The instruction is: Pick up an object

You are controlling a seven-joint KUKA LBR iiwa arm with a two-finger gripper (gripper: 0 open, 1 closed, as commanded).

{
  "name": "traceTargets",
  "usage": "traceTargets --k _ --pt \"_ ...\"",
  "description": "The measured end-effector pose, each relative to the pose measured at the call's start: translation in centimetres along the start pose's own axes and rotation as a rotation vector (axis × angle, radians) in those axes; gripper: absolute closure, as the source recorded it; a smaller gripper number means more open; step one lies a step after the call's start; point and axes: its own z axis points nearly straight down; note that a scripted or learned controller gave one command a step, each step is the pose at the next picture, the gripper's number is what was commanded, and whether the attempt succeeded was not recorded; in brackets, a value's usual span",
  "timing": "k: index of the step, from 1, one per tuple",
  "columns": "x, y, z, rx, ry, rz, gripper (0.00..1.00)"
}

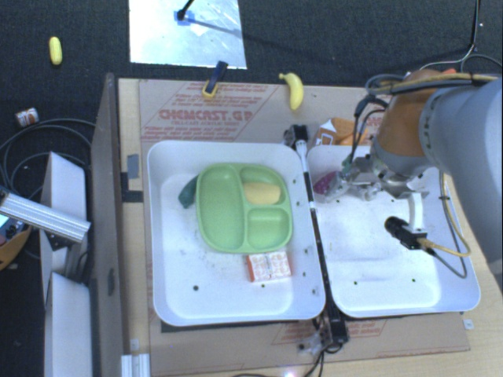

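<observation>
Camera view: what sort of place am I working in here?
Probably a lab bin-picking station: two white bins side by side on a cardboard-covered bench, toy-like items such as a green tray, and loose cables on dark floor.

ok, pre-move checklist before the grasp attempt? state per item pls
1. Gripper positioned over a target: ok, it sits at the right bin's upper left corner, by a pinkish object.
2. Object between the fingers: cannot tell, the wrist blocks the view.
3. Target identity: cannot tell, too small and partly hidden.
4. Clearance from the bin wall: not ok, the target lies close to the divider.
5. Left bin contents undisturbed: ok, green tray lies flat with yellow item in one compartment, red-and-white packet beside it.
</observation>
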Motion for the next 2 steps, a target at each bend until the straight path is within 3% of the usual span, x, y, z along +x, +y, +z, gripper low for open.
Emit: traceTargets --k 1,2 --pt "0.9 4.5 0.0 -0.001 0.000 0.000 0.00" --pt "0.8 4.4 -1.1 0.000 0.000 -0.001 1.00"
